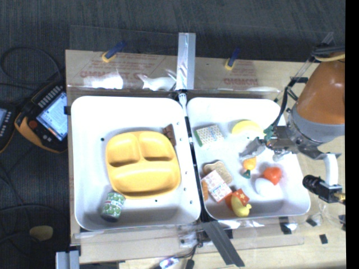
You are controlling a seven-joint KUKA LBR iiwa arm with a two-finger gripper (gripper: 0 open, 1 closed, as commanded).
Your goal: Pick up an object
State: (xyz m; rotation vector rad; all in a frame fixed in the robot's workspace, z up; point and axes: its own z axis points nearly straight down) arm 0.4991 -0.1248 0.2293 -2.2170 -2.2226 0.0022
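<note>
A: Where are the things to be picked?

B: They lie in the right bin (193, 116). Nearest the gripper (263, 148) is a small orange and yellow piece (248, 163), just below and left of the fingertips. To its right sits a red tomato-like piece (272, 174), resting against a white egg-shaped thing (263, 186).

A: And the gripper itself?

B: It hangs over the right half of that bin, reaching in from the right. Its jaws stand apart, one finger (252, 147) pointing down-left, the other towards the red piece. Nothing is between them.

A: What else is in that bin?

B: A yellow lemon-like piece (245, 128) at the far side, just left of the gripper. A pale patterned square (208, 134) lies further left, near the dividing wall. On the near side there is a brown slice like bread (220, 171), a red and white checked packet (215, 185) overlapping it, and a yellow duck-like toy (242, 207) against a small red box (238, 197).

A: And the left bin (78, 167)?

B: It holds a yellow sectioned tray (143, 162) in the middle, a small brown piece (169, 133) touching its far right corner, and a green patterned can (113, 205) lying by the tray's near left corner.

A: Anything beyond the bins?

B: An orange-rimmed handheld screen (49, 118) lies on the floor at the left.
</note>
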